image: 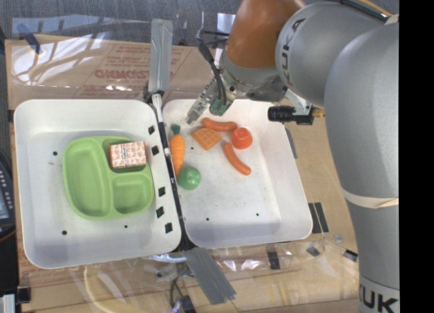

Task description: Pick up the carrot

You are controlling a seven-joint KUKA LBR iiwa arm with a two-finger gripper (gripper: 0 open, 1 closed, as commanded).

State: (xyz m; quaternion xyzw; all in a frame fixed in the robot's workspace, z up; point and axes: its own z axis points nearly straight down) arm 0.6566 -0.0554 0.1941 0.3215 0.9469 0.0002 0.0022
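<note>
Carrot not yet picked up.
The carrot [177, 152] lies against the right bin's [271, 217] left wall, beside a green ball [189, 178]; the claw [205, 108] hovers above, apart, grasping nothing, its state impossible to tell.

You get bright, even overhead light | glare streaks the clear plastic film [102, 54] behind the bins | soft, short shadows beneath the toys | white bins [41, 169] near overexposed | focus slightly soft, grain mild throughout
</note>
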